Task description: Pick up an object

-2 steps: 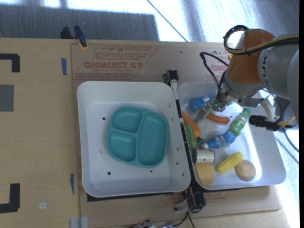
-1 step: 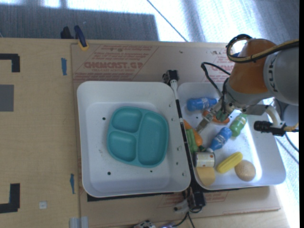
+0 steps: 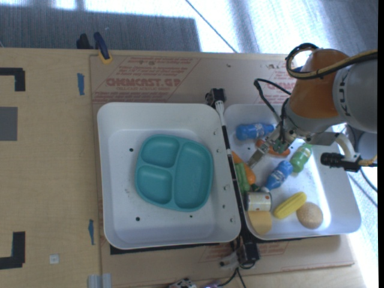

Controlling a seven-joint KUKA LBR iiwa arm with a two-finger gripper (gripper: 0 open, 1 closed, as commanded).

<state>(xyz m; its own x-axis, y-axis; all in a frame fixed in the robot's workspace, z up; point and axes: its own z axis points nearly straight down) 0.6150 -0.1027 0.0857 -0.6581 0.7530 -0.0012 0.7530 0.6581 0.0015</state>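
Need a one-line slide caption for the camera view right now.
Arm's gripper low in the right bin among toy items; teal tray sits in the left bin.

Grey arm [image 3: 360,95]: cut off by right edge.
Claw [image 3: 268,147]: fingers too small to tell.
Small orange object [image 3: 277,149]: partly hidden under claw.

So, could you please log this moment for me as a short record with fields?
left bin: holds a teal divided plate
right bin: holds toys, among them two blue bottles, a green bottle, a yellow banana and a tan round piece
arm: reaches in from the right, over the right bin
hand: low among the toys near an orange piece; grasp cannot be judged
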